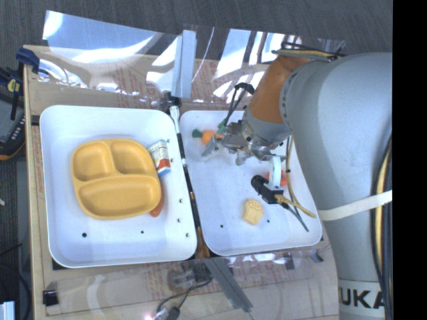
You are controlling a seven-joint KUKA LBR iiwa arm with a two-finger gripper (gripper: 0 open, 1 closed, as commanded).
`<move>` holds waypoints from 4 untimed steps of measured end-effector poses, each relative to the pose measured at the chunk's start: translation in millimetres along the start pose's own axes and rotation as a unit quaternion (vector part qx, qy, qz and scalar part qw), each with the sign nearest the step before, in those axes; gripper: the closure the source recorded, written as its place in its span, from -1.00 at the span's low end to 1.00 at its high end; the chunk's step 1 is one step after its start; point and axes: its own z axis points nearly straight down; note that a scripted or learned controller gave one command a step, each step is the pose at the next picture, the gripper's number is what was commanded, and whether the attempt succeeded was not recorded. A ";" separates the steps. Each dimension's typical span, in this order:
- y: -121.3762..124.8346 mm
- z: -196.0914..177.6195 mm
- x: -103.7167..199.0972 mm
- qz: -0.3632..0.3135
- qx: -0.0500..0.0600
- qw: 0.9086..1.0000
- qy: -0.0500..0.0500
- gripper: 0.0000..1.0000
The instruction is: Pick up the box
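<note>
— Gripper [224, 151] status first: we find it low over the far half of the right bin [227, 229], on the grey arm [333, 152] entering from the right. We cannot tell whether it is open or closed, and we see nothing held in it.

— Noted. What do we record from the near edge outward?

— Nearest in the right bin, a small yellow lump [252, 211] lies on the floor, apart from the gripper. In the left bin [113, 245], a red piece [157, 211] shows at the near right corner of the yellow divided plate [117, 179], partly under its rim. The plate lies flat in the middle of that bin.

— And the box?

— We log the box [159, 157] in the left bin, touching the plate's right edge, between the plate and the wall dividing the two bins. It is white with red and blue print and lies tilted. It is not in the gripper; the dividing wall stands between them.

— Farther back?

— An orange piece with a green end [205, 136] lies near the right bin's far left corner, just beside the gripper. The arm's orange band [273, 92] sits beyond it, above the bin's far rim.
</note>
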 end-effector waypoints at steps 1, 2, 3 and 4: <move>0.2 -9.7 2.7 -0.005 0.001 1.000 0.001 1.00; -73.5 0.8 45.7 -0.060 0.001 0.998 0.000 1.00; -72.4 -1.3 35.7 -0.055 -0.002 0.998 -0.007 -1.00; -10.2 -0.3 3.7 -0.109 0.000 0.994 -0.001 -1.00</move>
